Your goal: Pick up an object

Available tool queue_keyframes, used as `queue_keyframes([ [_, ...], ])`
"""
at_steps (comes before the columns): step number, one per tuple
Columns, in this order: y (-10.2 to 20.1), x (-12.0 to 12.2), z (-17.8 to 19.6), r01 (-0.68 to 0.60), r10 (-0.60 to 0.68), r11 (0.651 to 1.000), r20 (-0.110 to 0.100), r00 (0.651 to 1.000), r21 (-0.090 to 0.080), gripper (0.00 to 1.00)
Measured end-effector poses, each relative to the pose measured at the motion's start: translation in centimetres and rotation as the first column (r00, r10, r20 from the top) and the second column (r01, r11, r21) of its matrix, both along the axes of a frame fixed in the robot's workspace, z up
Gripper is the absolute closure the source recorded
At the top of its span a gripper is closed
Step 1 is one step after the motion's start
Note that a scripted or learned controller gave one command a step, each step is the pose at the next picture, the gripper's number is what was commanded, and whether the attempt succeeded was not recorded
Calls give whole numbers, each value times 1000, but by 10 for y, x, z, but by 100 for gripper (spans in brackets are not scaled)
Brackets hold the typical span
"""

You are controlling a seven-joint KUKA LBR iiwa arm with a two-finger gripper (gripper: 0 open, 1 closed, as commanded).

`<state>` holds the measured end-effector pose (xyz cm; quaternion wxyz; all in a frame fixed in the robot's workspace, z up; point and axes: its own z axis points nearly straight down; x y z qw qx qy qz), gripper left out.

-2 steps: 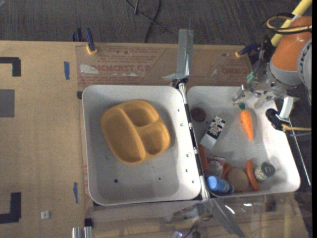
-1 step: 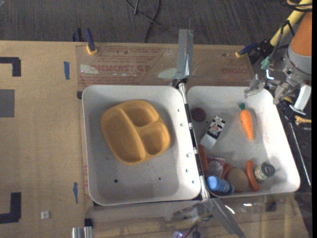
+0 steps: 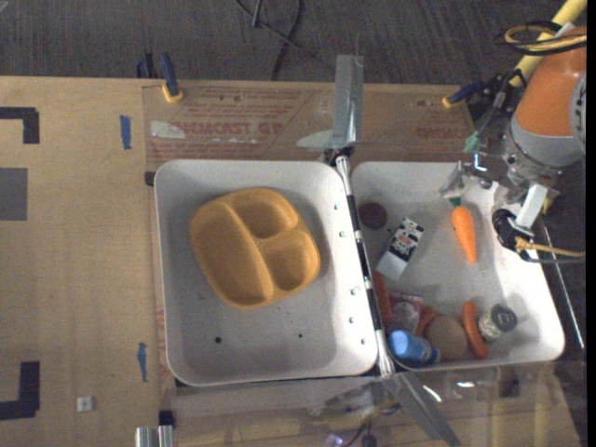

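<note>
Arm [image 3: 549, 110] sits at the upper right corner of the right bin [image 3: 549, 338], wrist w/ orange band above the rim. Claw [image 3: 484, 182] is somewhere in the dark metal cluster below the wrist; can't tell whether it's spread or pressed together, too much clutter and glare. Nothing visibly pinched.

Step in hand, my read: approach / picking a target, no grasp yet. Nearest candidate is the carrot [image 3: 464, 234], lying free on the bin floor just beside the claw, tip pointing down the frame. Other options: small black-and-white box [image 3: 401, 245] toward the bin's middle, dark round disc [image 3: 372, 215] near the divider, and a pile along the bottom edge, incl. blue bottle [image 3: 410, 345], brownish lump [image 3: 448, 336], small jar [image 3: 494, 322].

Next move prob. calls for lining up over the carrot across its narrow width, then dropping straight down; it's isolated, so easier than the pile.

Left bin [image 3: 177, 277] holds a yellow divided plate [image 3: 254, 246], well apart from the arm.

Hard to make out: pile items overlap, red/orange bits there unclear. Arm cut off at frame edge.
</note>
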<state>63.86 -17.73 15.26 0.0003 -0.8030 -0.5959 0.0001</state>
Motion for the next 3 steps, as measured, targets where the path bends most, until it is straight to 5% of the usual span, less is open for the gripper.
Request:
queue_keyframes([
  [1,-13,-8,-66,43,-43,999,3,999,15,0],
  [2,-16,-8,-55,44,-44,999,5,999,6,100],
  [3,-17,-7,-44,45,-45,999,8,999,6,100],
])
